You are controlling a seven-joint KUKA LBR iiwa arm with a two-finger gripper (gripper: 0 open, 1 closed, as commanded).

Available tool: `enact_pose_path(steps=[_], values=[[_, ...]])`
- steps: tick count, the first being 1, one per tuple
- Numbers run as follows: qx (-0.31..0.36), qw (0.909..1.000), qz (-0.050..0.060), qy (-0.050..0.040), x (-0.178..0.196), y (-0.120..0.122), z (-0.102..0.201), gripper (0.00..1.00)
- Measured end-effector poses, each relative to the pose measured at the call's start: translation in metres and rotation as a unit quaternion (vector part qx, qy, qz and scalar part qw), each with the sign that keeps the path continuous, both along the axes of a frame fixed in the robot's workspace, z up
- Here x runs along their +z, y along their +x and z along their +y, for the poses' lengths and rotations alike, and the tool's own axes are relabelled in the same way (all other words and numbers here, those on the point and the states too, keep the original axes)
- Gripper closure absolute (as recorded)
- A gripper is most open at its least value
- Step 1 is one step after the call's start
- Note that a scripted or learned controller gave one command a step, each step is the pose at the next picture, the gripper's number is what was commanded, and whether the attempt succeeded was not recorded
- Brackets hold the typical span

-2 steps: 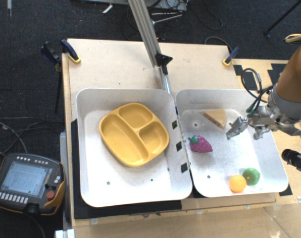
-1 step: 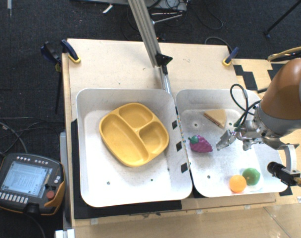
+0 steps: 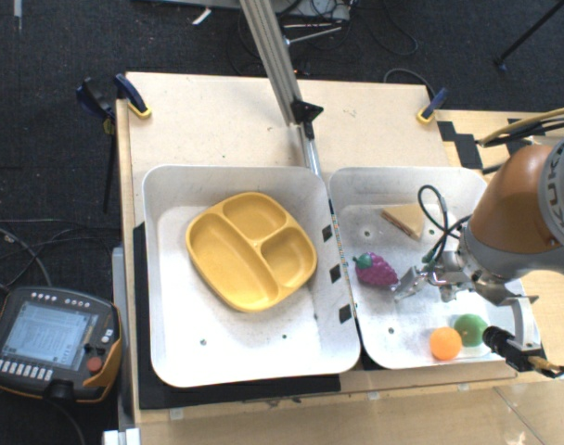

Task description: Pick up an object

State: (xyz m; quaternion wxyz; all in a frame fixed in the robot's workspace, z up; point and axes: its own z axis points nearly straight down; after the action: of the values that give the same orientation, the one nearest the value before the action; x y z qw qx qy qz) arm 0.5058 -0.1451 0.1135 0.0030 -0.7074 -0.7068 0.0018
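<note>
Grapes lie in your right bin, just left of the gripper, whose fingers look spread and pinch nothing. Close now and you may clip the bunch's edge and nudge it away instead of catching it.

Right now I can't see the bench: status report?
Gripper low in right bin, holding nothing visible. Purple grape bunch just beside it. Orange ball, green ball nearby.

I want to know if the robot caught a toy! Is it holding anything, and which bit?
Nothing is held. The gripper sits beside the purple grapes in the right bin, with nothing between its fingers.
</note>
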Motion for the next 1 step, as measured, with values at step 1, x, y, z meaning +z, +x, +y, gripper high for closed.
enact_pose_path(steps=[1], values=[[0.0,1.0,-0.004,-0.0008,0.0135,0.0023,-0.0002,1.0]])
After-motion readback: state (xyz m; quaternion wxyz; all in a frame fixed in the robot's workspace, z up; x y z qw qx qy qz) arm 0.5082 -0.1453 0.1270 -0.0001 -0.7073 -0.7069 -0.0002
